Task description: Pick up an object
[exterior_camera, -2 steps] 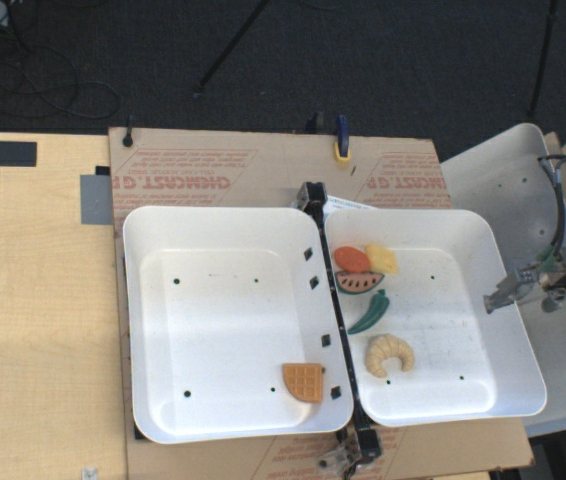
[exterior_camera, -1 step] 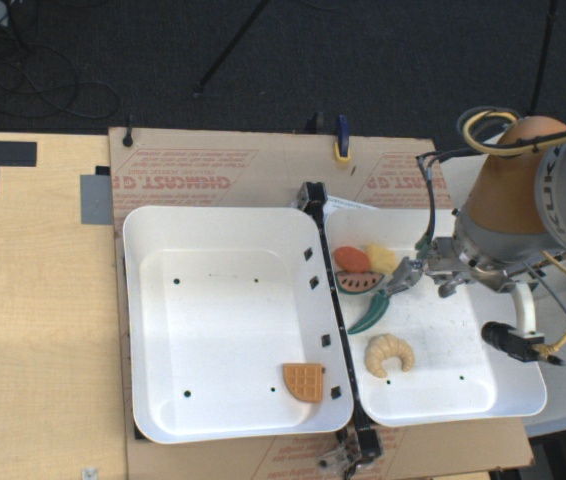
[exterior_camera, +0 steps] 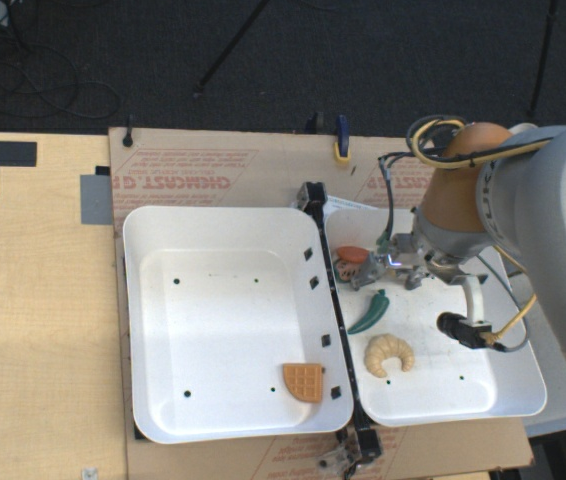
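Gripper, its opening impossible to judge from above, hangs low in the right white bin beside the small reddish-brown toy, seemingly targeting it, with the green pepper just below.

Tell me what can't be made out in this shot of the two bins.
- Gripper: small and dark under the wrist in the camera view, so its state is unclear.
- Reddish object: partly covered by the gripper, identity unclear.
- Green pepper: upper end tucked beneath the gripper.
- Right bin: far side hidden by the arm.
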{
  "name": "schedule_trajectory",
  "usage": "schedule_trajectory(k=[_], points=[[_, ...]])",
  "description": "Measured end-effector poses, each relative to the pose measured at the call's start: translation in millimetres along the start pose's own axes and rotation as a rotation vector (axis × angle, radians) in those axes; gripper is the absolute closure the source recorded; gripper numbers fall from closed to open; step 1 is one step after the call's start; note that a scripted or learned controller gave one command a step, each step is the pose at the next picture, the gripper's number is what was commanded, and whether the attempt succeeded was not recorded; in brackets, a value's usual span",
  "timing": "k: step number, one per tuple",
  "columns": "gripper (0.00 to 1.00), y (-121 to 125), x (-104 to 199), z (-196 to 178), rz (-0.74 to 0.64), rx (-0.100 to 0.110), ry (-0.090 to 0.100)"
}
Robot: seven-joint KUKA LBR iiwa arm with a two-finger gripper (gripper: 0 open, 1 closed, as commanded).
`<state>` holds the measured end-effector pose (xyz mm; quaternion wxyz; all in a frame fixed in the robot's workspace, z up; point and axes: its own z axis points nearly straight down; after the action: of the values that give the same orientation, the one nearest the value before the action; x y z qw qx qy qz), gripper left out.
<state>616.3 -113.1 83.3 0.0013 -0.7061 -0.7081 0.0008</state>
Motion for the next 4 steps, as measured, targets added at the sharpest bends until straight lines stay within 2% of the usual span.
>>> schedule_trajectory(k=[1,2,3,4], points=[[0.0,25.8,3.8,-3.1,0.003,0.011,0.001],[0.0,27.1,-20.6,-4.4,0.004,-0.001,-0.002],[0.0,27.1,22.6,-3.8,-0.001,0.002,0.001],[0.0,23.4,13.9,-4.0,0.003,0.002,0.0]])
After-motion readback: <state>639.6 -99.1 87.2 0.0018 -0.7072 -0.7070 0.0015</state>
